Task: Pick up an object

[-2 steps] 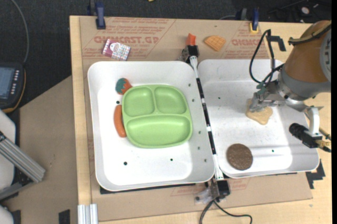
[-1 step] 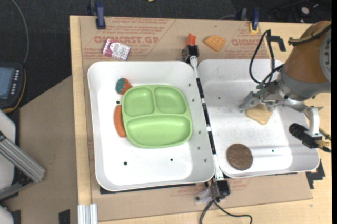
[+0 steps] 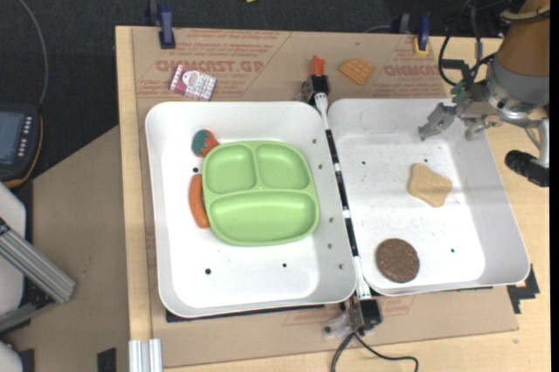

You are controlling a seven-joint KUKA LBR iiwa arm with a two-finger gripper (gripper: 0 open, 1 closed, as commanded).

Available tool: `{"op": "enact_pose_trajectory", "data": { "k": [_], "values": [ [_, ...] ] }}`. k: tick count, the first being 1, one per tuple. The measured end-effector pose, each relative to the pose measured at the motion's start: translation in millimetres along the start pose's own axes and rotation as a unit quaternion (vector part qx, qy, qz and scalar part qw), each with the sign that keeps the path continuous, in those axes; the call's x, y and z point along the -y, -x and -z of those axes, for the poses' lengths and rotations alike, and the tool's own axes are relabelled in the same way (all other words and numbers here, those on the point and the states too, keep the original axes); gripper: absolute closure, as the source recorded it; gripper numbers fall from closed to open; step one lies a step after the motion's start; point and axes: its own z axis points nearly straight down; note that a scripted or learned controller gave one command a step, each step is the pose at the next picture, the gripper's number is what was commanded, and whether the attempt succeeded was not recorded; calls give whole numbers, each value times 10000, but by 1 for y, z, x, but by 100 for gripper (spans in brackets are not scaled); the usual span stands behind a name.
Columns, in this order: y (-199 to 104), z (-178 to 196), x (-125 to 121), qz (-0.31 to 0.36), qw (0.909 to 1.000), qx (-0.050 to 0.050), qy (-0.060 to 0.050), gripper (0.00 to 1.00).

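Judging by its look, the tan bread-like piece [image 3: 430,185] in the right bin [image 3: 489,274] is a light, stiff toy, best pinched across its narrow width. It lies flat mid-bin, apart from the end effector [image 3: 454,120], which hovers above the bin's far side with fingers spread, holding nothing. A brown round patty [image 3: 397,260] sits nearer the front rim, farther off.

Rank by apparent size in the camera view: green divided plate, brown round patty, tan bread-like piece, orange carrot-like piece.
1. Green divided plate, by far the largest.
2. Brown round patty and tan bread-like piece: too alike to rank.
3. Orange carrot-like piece, partly hidden by the plate, so unsure.
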Motion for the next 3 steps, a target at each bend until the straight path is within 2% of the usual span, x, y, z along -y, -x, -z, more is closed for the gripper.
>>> {"op": "enact_pose_trajectory", "data": {
  "k": [1, 2, 3],
  "values": [
    [-14, -67, 31, -12, 10000, -37, -82, 0],
    [-31, -62, 66, -15, 10000, -32, -62, 0],
    [-31, -52, 64, -12, 10000, -24, -32, 100]
  ]
}}
